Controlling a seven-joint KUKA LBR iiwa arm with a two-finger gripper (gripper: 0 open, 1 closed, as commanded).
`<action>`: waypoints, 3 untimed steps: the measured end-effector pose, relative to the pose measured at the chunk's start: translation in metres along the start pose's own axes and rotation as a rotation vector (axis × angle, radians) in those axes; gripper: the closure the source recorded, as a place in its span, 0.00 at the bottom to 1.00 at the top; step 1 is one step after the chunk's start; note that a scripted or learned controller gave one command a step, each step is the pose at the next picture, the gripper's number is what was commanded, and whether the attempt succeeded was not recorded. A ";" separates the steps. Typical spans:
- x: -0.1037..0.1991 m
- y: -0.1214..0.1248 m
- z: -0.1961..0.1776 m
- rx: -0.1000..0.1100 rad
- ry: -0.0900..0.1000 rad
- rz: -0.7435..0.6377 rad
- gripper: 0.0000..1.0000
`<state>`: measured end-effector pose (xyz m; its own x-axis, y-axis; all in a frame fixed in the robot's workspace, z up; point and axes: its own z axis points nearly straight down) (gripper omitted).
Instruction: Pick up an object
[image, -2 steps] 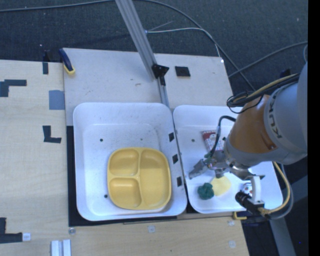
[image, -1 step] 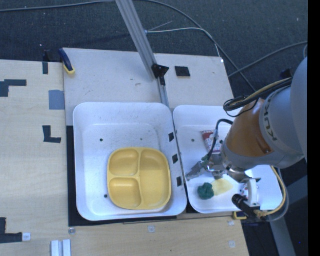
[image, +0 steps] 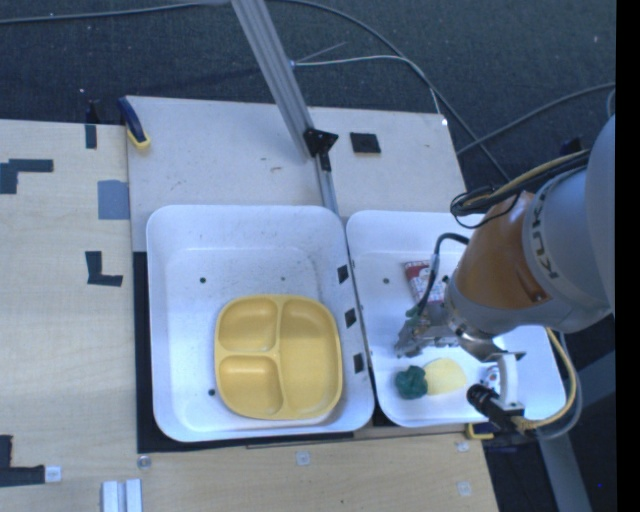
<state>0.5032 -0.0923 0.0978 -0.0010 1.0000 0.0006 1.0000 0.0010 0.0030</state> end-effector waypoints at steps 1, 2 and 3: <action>-0.007 0.007 -0.058 -0.001 -0.001 0.000 1.00; -0.005 0.010 -0.121 -0.002 -0.001 -0.001 1.00; -0.005 0.010 -0.120 0.005 0.000 0.000 1.00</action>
